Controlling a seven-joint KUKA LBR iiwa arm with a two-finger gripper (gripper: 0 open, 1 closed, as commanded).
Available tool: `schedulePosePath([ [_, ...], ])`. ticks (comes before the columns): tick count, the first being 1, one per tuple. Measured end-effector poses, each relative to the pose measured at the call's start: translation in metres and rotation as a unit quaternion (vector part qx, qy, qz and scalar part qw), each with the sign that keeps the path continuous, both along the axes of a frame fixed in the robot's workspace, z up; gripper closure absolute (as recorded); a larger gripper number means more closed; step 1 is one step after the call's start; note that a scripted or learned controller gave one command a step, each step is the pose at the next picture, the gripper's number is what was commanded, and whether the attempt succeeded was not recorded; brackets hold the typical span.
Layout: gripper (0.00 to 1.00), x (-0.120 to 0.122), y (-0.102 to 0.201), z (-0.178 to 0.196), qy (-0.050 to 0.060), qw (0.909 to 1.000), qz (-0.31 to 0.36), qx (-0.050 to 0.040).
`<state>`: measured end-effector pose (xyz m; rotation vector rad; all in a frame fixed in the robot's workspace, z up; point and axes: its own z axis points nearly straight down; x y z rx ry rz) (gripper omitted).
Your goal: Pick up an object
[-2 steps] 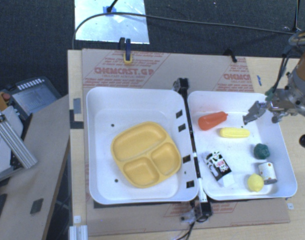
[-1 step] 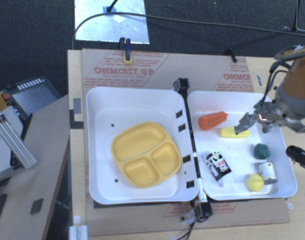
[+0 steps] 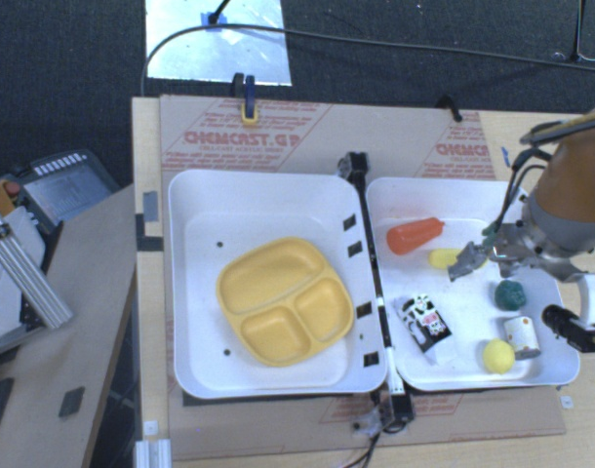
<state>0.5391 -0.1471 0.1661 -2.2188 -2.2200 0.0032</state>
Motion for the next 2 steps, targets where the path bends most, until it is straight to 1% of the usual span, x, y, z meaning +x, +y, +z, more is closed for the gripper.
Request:
schedulePosePath([
  [1, 0.00, -0.004, 0.000, -0.063, 0.000, 1.0000, 0.000, 0.0004],
  [2, 1.00, -0.002, -0.001, -0.048, -0.004, 1.0000, 0.000, -0.0009],
])
